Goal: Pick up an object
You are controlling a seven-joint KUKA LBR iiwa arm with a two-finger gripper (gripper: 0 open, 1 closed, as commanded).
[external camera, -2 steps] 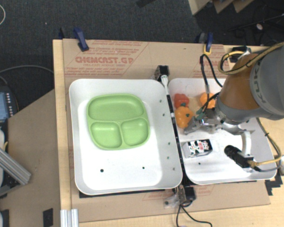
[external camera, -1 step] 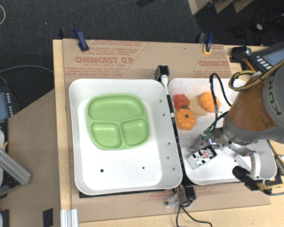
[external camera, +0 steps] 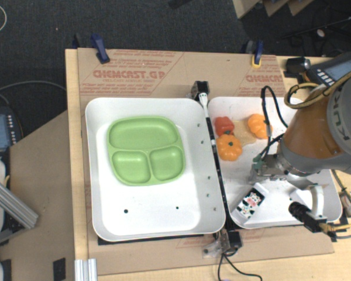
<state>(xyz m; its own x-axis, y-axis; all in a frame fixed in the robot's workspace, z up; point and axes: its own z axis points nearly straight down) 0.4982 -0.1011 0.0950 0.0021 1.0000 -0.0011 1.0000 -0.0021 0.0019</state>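
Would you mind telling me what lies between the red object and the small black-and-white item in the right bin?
In the camera view, an orange pumpkin-like toy sits between the red object and the black-and-white item; below it, bare bin floor.

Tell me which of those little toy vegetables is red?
The red one lies at the right bin's far left, against the divider. The two beside it are orange.
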